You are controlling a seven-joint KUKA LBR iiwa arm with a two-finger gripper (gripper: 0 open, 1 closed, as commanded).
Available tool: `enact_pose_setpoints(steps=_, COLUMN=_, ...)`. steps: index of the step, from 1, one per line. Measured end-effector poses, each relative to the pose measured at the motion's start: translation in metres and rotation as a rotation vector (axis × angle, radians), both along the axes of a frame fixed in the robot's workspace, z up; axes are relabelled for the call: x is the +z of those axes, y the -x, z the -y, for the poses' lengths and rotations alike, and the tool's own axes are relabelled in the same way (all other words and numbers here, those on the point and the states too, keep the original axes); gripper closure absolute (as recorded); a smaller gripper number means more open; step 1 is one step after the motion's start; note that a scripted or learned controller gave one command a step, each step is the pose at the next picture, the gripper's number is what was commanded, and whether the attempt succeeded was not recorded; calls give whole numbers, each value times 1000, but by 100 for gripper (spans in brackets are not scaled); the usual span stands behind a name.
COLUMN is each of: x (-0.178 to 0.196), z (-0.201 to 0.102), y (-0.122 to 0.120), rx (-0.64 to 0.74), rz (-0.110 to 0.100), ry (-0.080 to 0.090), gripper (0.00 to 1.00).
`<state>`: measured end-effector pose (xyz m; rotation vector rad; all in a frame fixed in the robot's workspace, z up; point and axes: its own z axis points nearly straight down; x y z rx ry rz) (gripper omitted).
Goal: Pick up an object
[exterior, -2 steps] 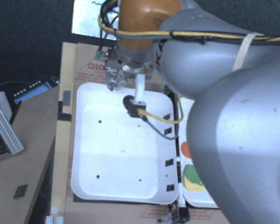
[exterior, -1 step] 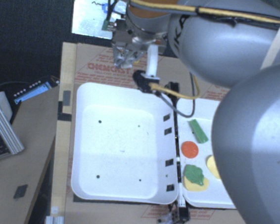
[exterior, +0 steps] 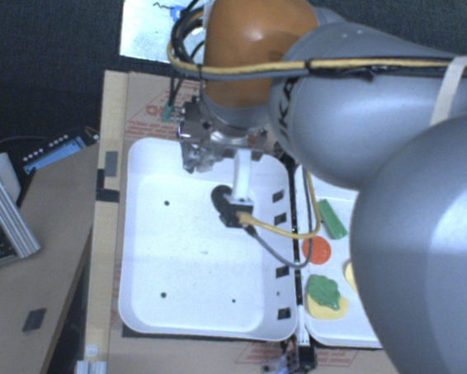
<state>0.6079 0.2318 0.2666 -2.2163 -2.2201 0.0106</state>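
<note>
Gripper (exterior: 195, 160): low over the far end of the left-hand bin (exterior: 184, 260) (left as the camera sees it), close to that bin's back wall. Spread or pressed together cannot be told, because the wrist housing sits over it from this angle. Whether it touches the bin floor cannot be told either.

The loose things lie in the right-hand bin (exterior: 350, 337), well apart from the gripper and across the two walls where the bins meet.
- Green piece (exterior: 331, 220): elongated and lying flat. Its long axis runs at a slant, from far-left to near-right in the view.
- Orange round piece (exterior: 316, 250): just on the near side of the green piece, close to the bin's left wall. It has no clear long axis.
- Green lump (exterior: 325, 290): nearer the camera, resting on a yellow piece (exterior: 325, 309).
- Yellow scrap (exterior: 349, 273): right of the orange round piece. Its right side is hidden under the arm, so its shape is unclear.

Arm (exterior: 404, 142): reaches in from the right, large in the foreground, and covers most of the right-hand bin. The last grey link runs leftward across the frame to the orange band (exterior: 249, 42). Below the band, the wrist turns straight down toward the left-hand bin's far end.

The bench (exterior: 101, 251) shows as a brown strip along the left-hand bin's outer side.
</note>
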Motion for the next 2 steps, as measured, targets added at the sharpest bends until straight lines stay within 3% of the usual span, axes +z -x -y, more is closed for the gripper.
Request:
enact_pose_setpoints(steps=1, x=125, z=-2, y=-63, rx=3, rz=26, ry=-7, gripper=100)
enact_pose_setpoints(steps=2, x=281, z=-2, y=-47, rx=6, rz=28, ry=-8, gripper=100)
